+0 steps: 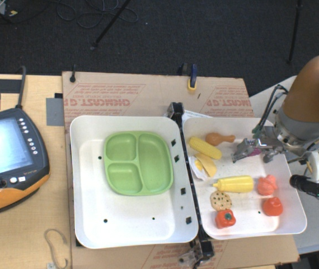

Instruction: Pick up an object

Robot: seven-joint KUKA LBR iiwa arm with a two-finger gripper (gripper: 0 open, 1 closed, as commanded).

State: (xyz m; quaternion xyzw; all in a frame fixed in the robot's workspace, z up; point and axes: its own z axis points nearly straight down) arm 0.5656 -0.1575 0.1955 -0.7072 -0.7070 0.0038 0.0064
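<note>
The tabletop (14,88) is covered by cardboard (148,97) under two white bins. The gripper (248,148) is held low over the right bin (296,220), fingers narrowly parted with nothing seen between them. Just left of it a chicken drumstick (220,139) and a corn cob (205,148) are seen; below it a yellow bottle (235,184). Farther left, a green divided plate (137,163) is seen in the left bin (87,217). The arm (308,100) is angled in from the right.

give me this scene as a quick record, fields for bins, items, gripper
left bin: holds a green divided plate
right bin: toy food: corn cob, chicken drumstick, yellow bottle, cookie, red pepper, pink piece, red tomato
gripper: low over the right bin's back part, nothing seen between its fingers
beside bins: control pendant at left
</note>
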